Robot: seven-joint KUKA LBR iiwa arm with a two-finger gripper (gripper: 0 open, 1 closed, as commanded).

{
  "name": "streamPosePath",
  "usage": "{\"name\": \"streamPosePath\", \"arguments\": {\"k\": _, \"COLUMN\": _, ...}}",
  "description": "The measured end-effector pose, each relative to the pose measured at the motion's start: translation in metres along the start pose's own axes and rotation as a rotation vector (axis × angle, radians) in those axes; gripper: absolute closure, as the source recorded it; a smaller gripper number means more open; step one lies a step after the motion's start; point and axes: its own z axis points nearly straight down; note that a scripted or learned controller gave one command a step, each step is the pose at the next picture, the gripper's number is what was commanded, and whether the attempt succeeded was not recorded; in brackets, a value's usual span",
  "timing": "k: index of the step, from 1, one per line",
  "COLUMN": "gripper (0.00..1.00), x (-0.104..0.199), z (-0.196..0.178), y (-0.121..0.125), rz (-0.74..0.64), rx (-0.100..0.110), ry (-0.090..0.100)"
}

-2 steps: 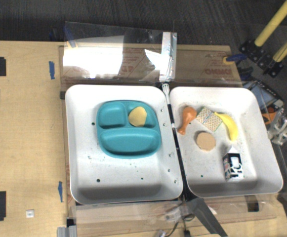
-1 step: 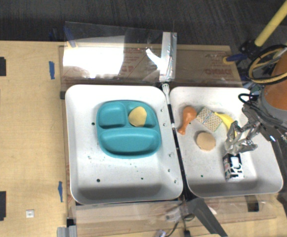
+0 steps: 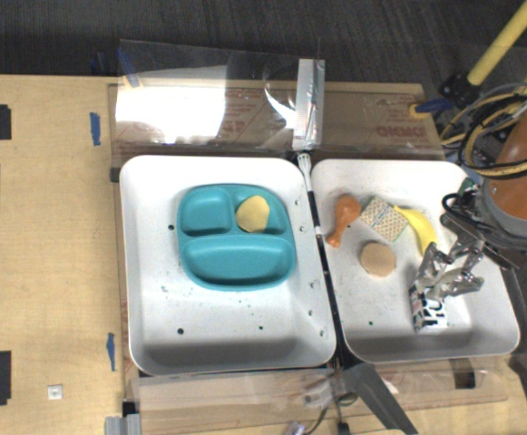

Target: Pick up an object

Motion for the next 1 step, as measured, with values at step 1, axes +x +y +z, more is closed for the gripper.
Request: {"name": "streamPosePath", "arguments": {"k": 1, "gripper": 1.00, "x": -0.0043, "z": -0.0069, "y": 0.0000, "rz": -0.377, "rx": 0.002, "ry": -0.002}}
